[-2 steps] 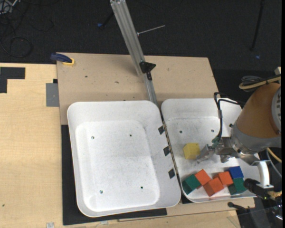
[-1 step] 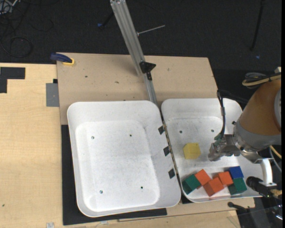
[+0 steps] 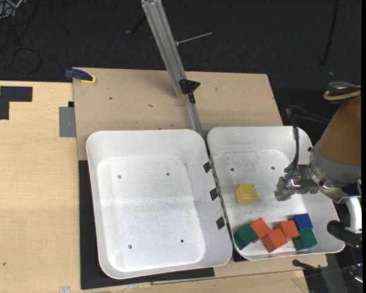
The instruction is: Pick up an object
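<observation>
The gripper [image 3: 285, 190] hung over the right bin [image 3: 256, 140], near that bin's right wall, with the grey arm [image 3: 341, 154] and its orange band reaching in from the right. Whether anything sat in its grasp could not be told at this size; nothing was plainly seen there.

Going left to right: the left bin [image 3: 147, 140] lay beside the right one, the two meeting along a seam with small black clips. In the right bin, a yellow cube [image 3: 246, 193] sat alone near the middle, a little left of the gripper and apart from it. Along the near edge lay a cluster: a green block [image 3: 245, 235], an orange block [image 3: 260, 227] touching it, a second orange block [image 3: 274, 240], a third orange block [image 3: 289, 229], then a blue block [image 3: 302, 221] and a dark green block [image 3: 305, 242] at the right end.

Judged from this, the step in hand was the approach, with no object yet picked. The yellow cube looked the easiest target, being isolated; the next move would call for shifting left over it and descending squarely. The clustered blocks would likely crowd a grasp.
</observation>
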Motion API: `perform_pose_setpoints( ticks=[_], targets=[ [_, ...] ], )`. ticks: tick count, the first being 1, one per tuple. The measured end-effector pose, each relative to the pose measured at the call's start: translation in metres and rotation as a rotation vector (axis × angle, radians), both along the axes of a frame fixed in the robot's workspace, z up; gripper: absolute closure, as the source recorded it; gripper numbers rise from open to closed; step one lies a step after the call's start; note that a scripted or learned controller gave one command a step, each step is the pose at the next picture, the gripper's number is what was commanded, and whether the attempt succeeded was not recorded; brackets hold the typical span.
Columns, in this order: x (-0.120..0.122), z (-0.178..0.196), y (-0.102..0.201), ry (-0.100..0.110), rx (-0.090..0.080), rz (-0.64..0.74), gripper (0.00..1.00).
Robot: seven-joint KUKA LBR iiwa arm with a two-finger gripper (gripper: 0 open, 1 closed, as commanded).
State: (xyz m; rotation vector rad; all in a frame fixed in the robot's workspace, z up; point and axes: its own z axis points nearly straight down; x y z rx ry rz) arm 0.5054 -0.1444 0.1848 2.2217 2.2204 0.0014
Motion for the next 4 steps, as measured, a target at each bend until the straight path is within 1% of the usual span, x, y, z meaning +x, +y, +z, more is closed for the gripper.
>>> perform_pose_setpoints(
  ticks=[1,2,3,4],
  targets=[
    [0.001,0.023,-0.001,0.000,0.000,0.001,1.00],
    [0.028,0.018,0.043,0.003,0.002,0.005,1.00],
    [0.049,0.027,0.081,0.002,0.002,0.004,1.00],
    [0.069,0.021,0.135,0.003,0.002,0.005,1.00]
  ],
)
